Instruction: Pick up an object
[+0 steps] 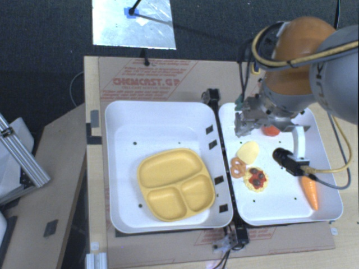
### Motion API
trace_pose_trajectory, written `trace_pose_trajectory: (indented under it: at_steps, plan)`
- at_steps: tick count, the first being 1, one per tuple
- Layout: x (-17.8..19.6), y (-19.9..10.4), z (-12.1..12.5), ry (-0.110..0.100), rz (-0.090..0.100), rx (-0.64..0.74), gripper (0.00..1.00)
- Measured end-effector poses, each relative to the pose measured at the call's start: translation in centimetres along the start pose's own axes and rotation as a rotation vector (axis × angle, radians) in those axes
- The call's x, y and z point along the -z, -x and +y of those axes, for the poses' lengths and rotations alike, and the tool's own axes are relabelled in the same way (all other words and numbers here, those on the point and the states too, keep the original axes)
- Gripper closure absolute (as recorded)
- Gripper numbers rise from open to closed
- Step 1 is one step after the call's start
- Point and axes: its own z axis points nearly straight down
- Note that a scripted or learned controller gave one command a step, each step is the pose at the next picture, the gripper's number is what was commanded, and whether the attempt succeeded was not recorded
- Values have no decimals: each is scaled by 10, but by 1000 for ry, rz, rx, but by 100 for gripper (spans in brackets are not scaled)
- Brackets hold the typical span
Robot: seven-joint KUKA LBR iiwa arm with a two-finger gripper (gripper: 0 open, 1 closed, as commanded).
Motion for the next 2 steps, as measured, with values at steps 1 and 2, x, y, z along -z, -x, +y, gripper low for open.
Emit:
trace_pose_trajectory:
  at_steps: [1,2]
  plan:
    - [-5,-58,-15,-1,1,2,100]
    - [-10,-103,-32,-1,0,1,100]
